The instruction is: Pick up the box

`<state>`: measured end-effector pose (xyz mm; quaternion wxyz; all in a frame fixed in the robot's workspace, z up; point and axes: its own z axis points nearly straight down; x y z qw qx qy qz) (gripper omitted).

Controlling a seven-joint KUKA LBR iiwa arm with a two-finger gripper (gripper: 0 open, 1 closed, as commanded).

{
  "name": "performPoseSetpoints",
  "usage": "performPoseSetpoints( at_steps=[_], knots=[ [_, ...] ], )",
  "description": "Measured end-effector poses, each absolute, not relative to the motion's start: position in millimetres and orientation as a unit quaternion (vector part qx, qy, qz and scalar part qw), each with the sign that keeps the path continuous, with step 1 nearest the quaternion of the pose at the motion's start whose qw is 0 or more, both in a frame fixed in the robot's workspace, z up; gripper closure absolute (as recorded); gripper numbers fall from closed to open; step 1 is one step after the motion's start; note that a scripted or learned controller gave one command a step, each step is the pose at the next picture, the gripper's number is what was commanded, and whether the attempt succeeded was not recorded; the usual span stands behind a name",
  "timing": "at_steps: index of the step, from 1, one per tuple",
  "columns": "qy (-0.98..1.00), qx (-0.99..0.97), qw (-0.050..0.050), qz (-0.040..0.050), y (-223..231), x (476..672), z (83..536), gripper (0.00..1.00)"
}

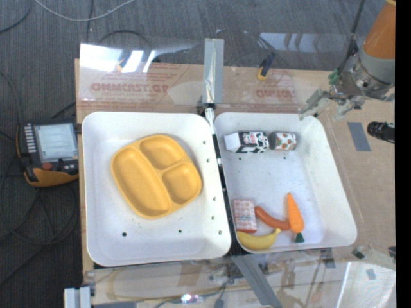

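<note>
**White bins, box lower centre, arm parked upper right**

White plastic bins sit side by side on the bench. Left bin [96,191] holds a yellow divided tray [156,174], three compartments, lying at a slight slant near the bin's middle.

Right bin [334,197] holds the rest. The box [244,215], small, pinkish-red w/ a pale label, lies flat in the lower left part of that bin, close to the wall shared w/ the left bin. Just below it, a banana [258,239] curves along the bin's bottom edge. A red chili pepper [272,219] lies just right of the box, its right end near or touching a carrot [294,215], which lies w/ its green stub toward the bottom. At the top of the same bin, a black-and-white cow-print carton [246,141] lies on its side; beside it, to the right, a small dark can [283,140], also on its side.

Gripper [329,104] hangs at upper right of the frame, over the bench beyond the right bin's top right corner, well apart from the box. Its two fingers are spread, nothing between them. Orange band of the arm [384,27] shows at the frame's right edge.

Outside the bins, far left: a handheld pendant w/ a screen [48,145] on the dark floor.
</note>
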<state>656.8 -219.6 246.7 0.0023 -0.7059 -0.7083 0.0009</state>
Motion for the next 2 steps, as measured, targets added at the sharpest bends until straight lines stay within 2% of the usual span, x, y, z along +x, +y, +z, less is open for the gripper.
performPoseSetpoints(
  at_steps=[1, 2],
  knots=[
    [-0.700, -0.714, -0.007, -0.0048, -221, 658.9, 130, 0.00],
    [-0.717, -0.697, -0.005, -0.0012, -195, 614.6, 89, 0.00]
  ],
)
